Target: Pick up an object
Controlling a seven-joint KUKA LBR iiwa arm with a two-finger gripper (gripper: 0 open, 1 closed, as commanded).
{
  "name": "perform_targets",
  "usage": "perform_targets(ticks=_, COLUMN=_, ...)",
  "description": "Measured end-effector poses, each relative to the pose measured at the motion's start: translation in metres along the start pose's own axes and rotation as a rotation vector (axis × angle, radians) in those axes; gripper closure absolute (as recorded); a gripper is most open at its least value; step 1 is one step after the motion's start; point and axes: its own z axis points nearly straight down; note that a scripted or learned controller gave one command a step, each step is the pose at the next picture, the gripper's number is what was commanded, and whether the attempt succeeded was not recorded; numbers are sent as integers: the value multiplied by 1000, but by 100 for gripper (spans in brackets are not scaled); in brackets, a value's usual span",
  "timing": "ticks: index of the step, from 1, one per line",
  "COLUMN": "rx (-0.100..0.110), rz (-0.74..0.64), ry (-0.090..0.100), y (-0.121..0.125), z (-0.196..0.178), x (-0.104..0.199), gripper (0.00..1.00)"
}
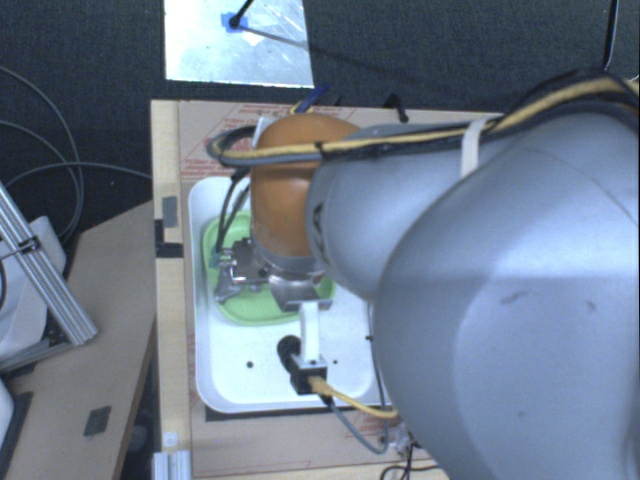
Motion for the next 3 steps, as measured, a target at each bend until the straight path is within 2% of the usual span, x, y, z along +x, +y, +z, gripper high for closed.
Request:
perform_targets(ticks=1, rx=3, rz=28, ry=-14, y=-1, z=-5, x=-137, gripper=0)
perform_targets(ticks=2, rx=7, rz=12, ry=-3, y=25, z=83, x=-128, gripper=0)
perform_targets(ticks=3, rx=3, rz=5, ry=-5, y=-18, z=37, x=-41, gripper=0)
